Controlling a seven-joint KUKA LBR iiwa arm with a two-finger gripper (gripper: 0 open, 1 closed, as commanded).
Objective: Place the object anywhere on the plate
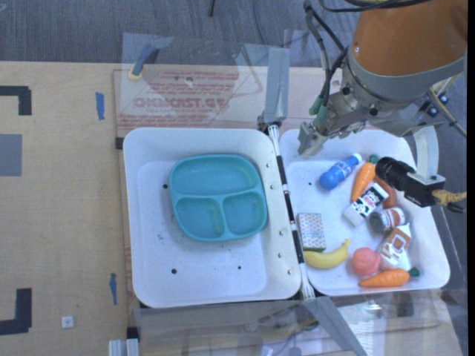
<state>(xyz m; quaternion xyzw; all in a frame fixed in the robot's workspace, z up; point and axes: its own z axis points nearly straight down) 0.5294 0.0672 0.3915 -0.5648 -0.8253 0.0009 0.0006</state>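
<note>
Teal plastic plate (pixel 219 197): three compartments, lying bare in the left white bin (pixel 148 273); nothing from the task sits on it yet.
Step in hand: the pick, judged from the layout; the hand (pixel 310 141) hangs over the upper left corner of the right white bin (pixel 438 273) and carries nothing that I can see.
Hand state: whether it stands wide or narrow I cannot tell at this angle.
Nearest object: blue plastic bottle with a white cap (pixel 339 171), lying tilted just beside the hand, toward the bin's middle, apart from it.
Other candidates: orange carrot toy (pixel 362 179) touching the bottle's cap end; patterned card (pixel 311 230), yellow banana toy (pixel 328 255) and pink round fruit toy (pixel 365 261) lie nearer the front, well apart from the hand.
Next move calls for: centring over one object, likely the bottle, descending, closing, then carrying it left across the divider between bins to the plate.
</note>
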